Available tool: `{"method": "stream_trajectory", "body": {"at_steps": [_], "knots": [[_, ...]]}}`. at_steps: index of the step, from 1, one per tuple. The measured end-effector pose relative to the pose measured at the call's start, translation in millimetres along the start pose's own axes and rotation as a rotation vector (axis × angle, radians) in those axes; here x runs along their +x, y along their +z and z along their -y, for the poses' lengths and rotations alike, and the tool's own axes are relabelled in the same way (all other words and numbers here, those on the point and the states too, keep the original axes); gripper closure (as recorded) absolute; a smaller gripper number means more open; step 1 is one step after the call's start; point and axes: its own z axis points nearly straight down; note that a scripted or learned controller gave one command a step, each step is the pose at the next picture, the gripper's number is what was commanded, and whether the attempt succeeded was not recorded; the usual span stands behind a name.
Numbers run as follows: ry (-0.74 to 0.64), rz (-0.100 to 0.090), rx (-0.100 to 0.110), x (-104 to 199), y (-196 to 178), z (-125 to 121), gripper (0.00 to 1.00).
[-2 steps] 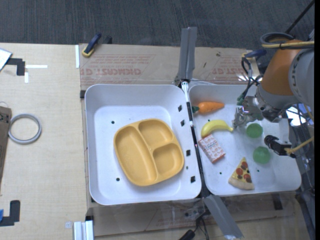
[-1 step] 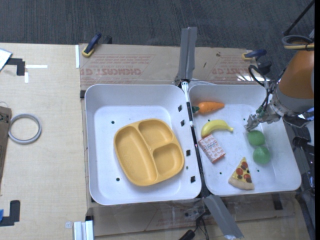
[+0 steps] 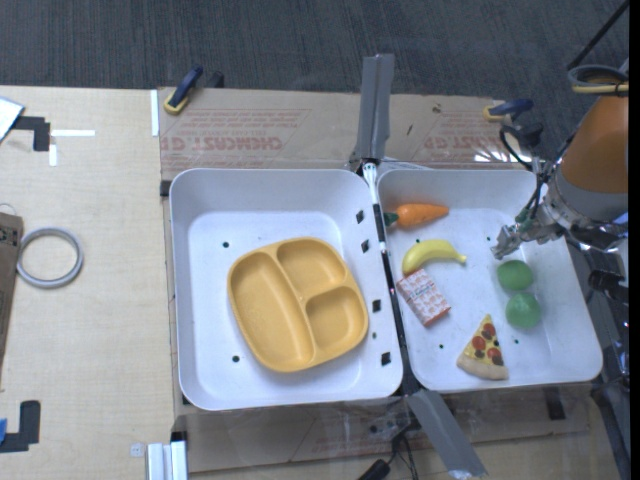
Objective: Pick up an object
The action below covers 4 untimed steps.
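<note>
The gripper [image 3: 512,236] hangs low in the right bin [image 3: 560,373], just above the upper green ball [image 3: 516,275]; the frame does not resolve its state. Nothing is visibly held. Risk: the ball is round and may roll from a closing grasp toward the lower green ball [image 3: 523,310] or the bin wall.

- Table [image 3: 90,368]: light wood surface, left of the bins.
- Tape roll [image 3: 46,257]: grey ring, lying flat at the table's left edge.
- Cardboard sheet [image 3: 270,128]: brown with red print, under the far side of both bins.
- Two blue clamps [image 3: 183,88] [image 3: 510,109]: on the cardboard's far corners, left and right.
- Floor [image 3: 250,18]: dark grey carpet beyond the table.
</note>
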Motion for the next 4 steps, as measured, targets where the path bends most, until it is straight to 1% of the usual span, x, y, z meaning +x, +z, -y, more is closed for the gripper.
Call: {"method": "stream_trajectory", "body": {"at_steps": [1,2,3,4], "knots": [[-0.446,-0.001,0.000,-8.2,17.0,48.3,1.00],[-0.441,0.001,-0.002,-23.4,-79.5,-8.9,1.00],[-0.745,0.002,-0.001,-19.8,-289.5,7.6,1.00],[-0.822,0.001,-0.001,-34.5,-332.4,-46.9,1.00]]}}
